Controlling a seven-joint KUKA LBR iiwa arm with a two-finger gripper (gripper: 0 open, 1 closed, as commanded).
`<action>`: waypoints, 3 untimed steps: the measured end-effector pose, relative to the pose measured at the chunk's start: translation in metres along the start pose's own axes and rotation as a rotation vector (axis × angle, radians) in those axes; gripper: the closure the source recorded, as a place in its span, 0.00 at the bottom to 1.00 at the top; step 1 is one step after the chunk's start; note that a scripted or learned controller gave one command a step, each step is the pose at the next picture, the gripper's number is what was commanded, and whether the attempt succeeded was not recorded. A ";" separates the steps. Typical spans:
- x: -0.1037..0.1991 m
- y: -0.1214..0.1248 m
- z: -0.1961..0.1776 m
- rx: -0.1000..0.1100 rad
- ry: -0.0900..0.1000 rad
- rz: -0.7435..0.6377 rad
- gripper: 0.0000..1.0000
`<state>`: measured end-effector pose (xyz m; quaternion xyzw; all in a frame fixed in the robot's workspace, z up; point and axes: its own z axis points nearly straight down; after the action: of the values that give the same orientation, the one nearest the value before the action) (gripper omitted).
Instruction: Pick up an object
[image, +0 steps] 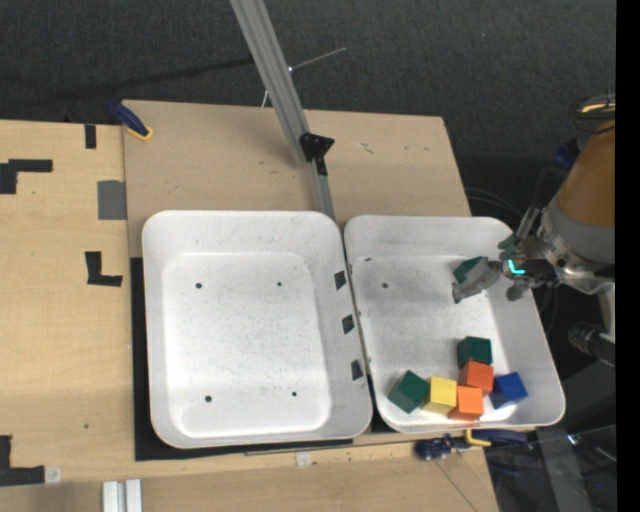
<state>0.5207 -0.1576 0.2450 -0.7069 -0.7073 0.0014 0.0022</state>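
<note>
Over the right bin (520, 300), near its far right wall, gripper (490, 280) is hovering with fingers clamped on a green block (468, 268), lifting it clear while the other blocks (460, 385) are sitting below, toward the near corner.

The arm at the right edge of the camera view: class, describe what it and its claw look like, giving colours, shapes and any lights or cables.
The arm is rounded, with an orange band above a grey wrist section. Its claw is a dark grey, boxy assembly with metal fingers, and a small cyan light glows on it. Thin dark cables run alongside the wrist.
</note>
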 end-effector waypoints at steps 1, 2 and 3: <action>0.000 0.001 -0.002 -0.004 -0.001 -0.001 0.00; -0.005 0.002 0.043 0.001 -0.001 0.000 0.00; -0.009 -0.003 0.089 0.002 -0.001 0.001 0.00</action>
<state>0.5169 -0.1661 0.1562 -0.7071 -0.7071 0.0022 0.0024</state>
